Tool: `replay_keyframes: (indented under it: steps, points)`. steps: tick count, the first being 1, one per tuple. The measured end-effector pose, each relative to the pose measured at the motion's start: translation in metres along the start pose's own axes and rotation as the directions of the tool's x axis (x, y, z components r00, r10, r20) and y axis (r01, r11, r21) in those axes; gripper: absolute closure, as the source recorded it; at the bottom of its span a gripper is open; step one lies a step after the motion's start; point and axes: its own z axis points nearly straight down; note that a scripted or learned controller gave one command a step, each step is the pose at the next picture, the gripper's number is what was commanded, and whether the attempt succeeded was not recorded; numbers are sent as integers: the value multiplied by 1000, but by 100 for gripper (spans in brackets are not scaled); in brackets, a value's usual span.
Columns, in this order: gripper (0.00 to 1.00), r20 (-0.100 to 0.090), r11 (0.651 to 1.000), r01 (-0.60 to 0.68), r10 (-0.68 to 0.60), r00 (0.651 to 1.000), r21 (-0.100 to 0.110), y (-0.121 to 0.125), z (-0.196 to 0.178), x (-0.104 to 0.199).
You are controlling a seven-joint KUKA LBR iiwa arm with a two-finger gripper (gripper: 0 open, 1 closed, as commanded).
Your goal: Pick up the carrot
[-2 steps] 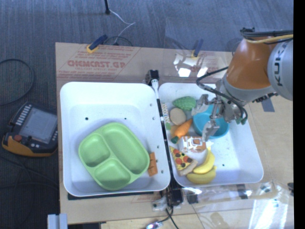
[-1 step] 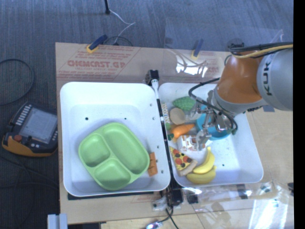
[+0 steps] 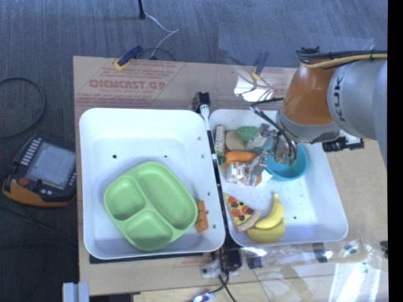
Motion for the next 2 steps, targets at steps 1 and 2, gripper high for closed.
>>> replay_keyframes:
  steps: [1, 2]
  points:
    - [0, -3, 949, -314, 314, 949, 0, 14, 2, -26]
    - [0, -8, 828, -561, 561, 828, 1, 9, 2, -21]
